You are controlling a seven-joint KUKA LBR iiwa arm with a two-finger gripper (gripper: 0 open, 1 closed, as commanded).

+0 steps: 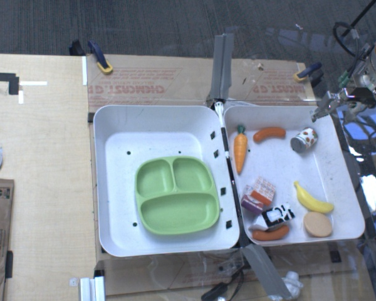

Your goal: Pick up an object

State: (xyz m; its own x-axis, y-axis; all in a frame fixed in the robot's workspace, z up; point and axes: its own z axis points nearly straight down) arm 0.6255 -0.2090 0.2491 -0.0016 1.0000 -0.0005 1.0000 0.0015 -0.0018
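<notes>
At the near edge of the right bin (348, 168) lie a sausage (269, 232) and a biscuit (318, 224), nothing lifted; the pincer (326, 107), whose state I cannot tell, must first descend onto one.

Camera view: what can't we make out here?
- Gripper: small, lost in cables at the right bin's top right corner; finger state unreadable.
- Lower sausage: partly covered by the black-and-white toy.
- Small box: label too small to read.
- Can: print blurred.
</notes>
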